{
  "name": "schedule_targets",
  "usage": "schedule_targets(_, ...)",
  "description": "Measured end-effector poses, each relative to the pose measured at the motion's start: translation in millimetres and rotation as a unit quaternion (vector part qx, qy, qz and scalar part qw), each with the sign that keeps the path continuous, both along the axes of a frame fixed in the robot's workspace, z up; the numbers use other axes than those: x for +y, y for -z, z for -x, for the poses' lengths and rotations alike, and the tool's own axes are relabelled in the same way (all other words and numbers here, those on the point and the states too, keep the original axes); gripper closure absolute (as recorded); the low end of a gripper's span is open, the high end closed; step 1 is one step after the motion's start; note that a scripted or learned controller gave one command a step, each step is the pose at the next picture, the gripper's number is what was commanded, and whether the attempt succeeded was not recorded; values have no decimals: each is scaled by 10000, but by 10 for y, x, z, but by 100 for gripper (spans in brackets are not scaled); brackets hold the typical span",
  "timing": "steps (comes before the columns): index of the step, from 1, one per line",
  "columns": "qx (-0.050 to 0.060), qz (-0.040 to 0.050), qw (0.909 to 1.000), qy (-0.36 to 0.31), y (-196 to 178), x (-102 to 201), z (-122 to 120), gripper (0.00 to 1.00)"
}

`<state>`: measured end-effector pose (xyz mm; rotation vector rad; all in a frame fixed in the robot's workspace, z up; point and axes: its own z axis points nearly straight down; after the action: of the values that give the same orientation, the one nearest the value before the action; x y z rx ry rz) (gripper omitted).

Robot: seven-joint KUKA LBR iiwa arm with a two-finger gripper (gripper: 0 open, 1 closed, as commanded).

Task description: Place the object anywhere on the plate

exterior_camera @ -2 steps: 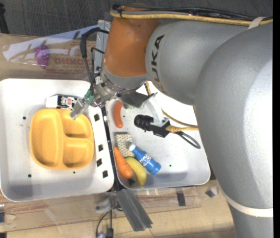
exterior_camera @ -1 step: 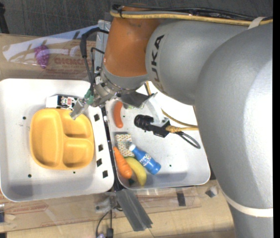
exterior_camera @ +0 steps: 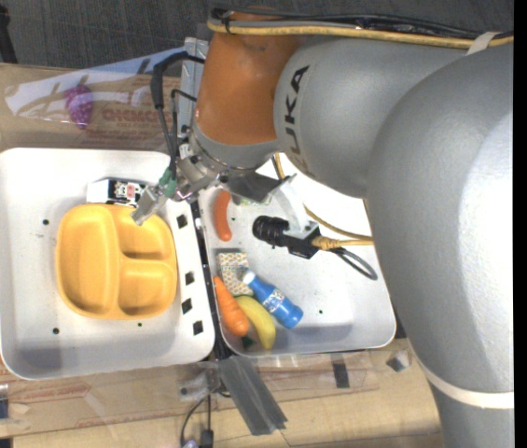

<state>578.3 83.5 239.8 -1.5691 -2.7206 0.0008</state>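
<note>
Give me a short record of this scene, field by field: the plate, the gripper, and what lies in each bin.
plate: yellow divided plastic plate, in the left white bin
gripper: gripper over the plate's far right corner; whether it holds anything, cannot tell
left bin, other: small black, white and red packet at the plate's far edge
right white bin: red-orange sausage-shaped toy, blue plastic bottle, yellow toy banana, orange toy carrot

Bright, even light (soft shadows), slightly soft focus throughout.
</note>
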Motion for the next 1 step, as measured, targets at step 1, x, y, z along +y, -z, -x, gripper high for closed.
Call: schedule_targets(1, 0, 0, 10000, 0, 0, 0, 0, 0)
